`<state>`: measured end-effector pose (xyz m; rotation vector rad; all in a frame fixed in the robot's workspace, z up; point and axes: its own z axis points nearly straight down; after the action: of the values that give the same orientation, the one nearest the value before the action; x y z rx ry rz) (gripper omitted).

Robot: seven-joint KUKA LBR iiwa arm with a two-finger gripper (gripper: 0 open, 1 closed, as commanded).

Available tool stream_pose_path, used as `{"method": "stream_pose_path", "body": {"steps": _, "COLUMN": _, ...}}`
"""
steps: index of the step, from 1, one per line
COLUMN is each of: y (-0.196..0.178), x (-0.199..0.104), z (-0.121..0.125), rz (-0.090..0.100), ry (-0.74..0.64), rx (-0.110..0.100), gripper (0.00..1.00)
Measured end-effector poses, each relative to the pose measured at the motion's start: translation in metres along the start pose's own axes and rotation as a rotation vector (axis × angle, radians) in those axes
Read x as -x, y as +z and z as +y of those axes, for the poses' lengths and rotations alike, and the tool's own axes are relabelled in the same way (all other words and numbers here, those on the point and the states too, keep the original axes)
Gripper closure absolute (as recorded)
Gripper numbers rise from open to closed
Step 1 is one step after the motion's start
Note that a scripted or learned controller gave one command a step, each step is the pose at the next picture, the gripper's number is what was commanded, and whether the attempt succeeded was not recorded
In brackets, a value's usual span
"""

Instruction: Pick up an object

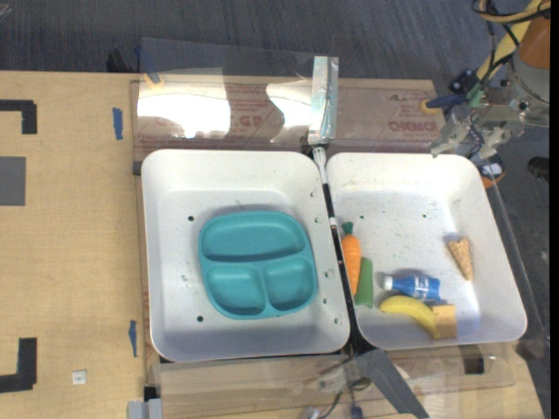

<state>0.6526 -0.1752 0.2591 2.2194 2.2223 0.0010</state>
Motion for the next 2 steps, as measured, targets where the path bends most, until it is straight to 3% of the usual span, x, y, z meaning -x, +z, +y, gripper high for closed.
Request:
{"method": "stream_pose_path", "body": {"steps": 1, "y": 0.109, "x": -0.056, "z": -0.076, "rz": 0.002, "ry": -0.219, "rx": -0.006, "gripper": 0.00}}
{"method": "stream_pose_path", "body": {"steps": 2, "y": 0.096, "x": 0.015, "z": -0.094, "rz": -0.004, "ry": -0.257, "rx": 0.002, "gripper": 0.00}}
